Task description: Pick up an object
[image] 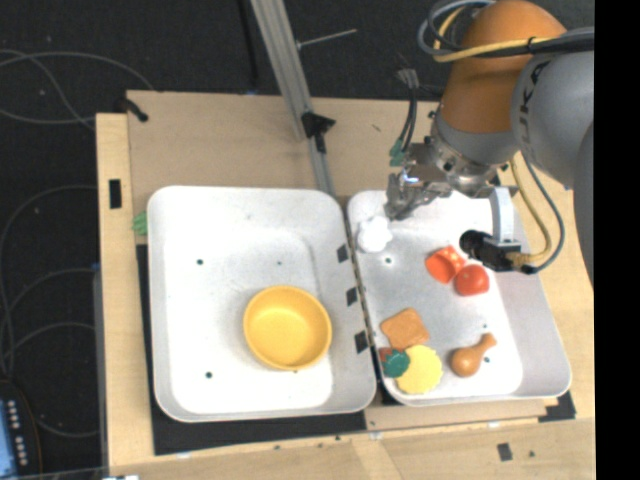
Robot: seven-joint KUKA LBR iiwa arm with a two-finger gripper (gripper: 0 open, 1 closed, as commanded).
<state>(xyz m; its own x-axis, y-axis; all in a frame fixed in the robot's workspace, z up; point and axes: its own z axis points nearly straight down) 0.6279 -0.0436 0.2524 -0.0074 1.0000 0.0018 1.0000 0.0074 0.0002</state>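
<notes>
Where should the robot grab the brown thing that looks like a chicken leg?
Probably by the thin stick end of the chicken leg, coming straight down from above. That end points up and right and lies free in the right bin, while the fat round end sits close to the yellow piece.

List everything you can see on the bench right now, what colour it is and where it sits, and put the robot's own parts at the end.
bins: 2, white, side by side on the bench
bowl: 1, yellow, left bin, near part
white object: 1, white, right bin, far left corner, just below the gripper
red pieces: 2, red-orange, right bin, middle, touching
toast-like piece: 1, orange-brown, right bin, near left
round piece: 1, yellow, right bin, near edge
small piece: 1, green, beside the yellow round piece
drumstick-shaped piece: 1, brown, right bin, near right
arm: 1, grey and orange, reaching in from the right
gripper: 1, dark metal, over the right bin's far left corner
</notes>
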